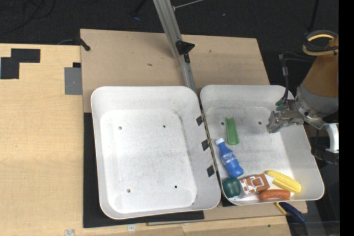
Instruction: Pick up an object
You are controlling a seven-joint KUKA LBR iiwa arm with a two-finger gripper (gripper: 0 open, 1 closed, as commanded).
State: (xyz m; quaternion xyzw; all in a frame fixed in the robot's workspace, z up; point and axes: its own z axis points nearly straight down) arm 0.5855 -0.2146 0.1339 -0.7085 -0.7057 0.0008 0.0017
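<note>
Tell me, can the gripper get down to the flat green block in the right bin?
Probably yes. The flat green block lies alone on bare bin floor, and the gripper hovers just to its right with nothing between them.

In the right-hand bin [301,143] a flat green block [231,131] lies lengthwise near the middle. Just below it a blue bottle [229,158] with a white cap lies on its side. Along the near edge sit a dark green piece [231,187], an orange-and-white packet [254,183], a red sausage [274,194] and a yellow corn cob [284,181], clustered closely.
</note>
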